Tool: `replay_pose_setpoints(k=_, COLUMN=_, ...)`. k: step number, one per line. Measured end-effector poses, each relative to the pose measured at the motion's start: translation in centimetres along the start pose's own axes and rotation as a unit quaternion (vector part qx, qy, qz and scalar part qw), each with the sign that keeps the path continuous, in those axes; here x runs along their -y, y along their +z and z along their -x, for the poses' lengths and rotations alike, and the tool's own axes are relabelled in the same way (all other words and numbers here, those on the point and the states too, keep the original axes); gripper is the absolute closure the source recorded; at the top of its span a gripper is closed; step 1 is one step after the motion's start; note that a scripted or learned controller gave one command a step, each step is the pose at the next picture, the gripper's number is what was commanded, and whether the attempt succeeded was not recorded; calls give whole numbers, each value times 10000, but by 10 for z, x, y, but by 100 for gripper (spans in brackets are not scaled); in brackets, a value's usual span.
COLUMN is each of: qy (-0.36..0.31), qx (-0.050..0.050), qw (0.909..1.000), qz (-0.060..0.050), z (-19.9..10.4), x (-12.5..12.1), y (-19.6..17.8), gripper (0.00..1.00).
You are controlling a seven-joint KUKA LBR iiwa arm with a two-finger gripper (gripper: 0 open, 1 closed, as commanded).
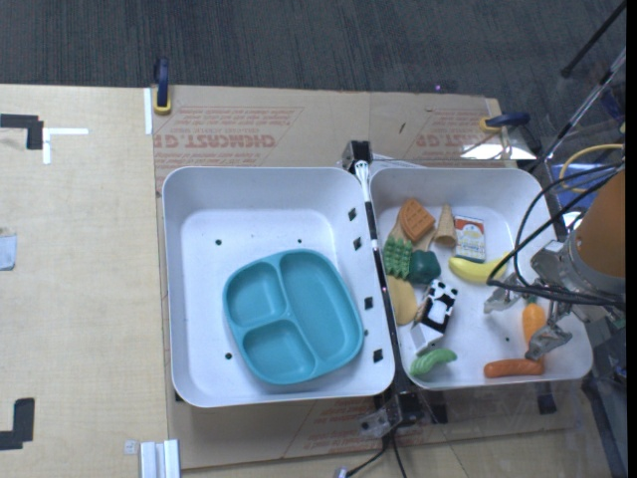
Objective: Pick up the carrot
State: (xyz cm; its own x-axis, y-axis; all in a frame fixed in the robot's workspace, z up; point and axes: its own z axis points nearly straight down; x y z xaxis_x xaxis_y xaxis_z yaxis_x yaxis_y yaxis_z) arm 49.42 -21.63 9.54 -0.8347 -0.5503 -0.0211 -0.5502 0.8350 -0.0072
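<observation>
Two shallow white bins are seen side by side on a cardboard-covered bench. The left bin holds a teal three-compartment plate, set a little toward the near right of the bin floor. The right bin holds the toy food: the carrot is lying flat along the near wall at the bin's near-right corner, with its long axis roughly parallel to that wall. The gripper is positioned just above and behind the carrot, at the right side of the bin; its two metal fingers are spread apart, and a small orange piece is seen between them, apart from the carrot itself. Whether that piece is actually pinched cannot be told; the carrot is not gripped. A banana is located just left of the gripper, with a small white-and-red box behind it. A black-and-white block is placed mid-bin, a green vegetable near the front wall, and a green corn-like piece and a waffle-textured brown piece toward the divider side. Black cables are draped over the bin's right rim.
</observation>
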Motion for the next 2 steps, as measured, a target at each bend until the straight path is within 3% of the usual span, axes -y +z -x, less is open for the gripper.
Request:
replay_pose_setpoints(k=1, qy=-710, qx=-9, qw=9975, qz=5, z=1, x=0, y=0, gripper=0)
replay_pose_setpoints(k=2, qy=-669, qx=9, qw=9978, qz=-8, z=3, x=1, y=-10, gripper=100)
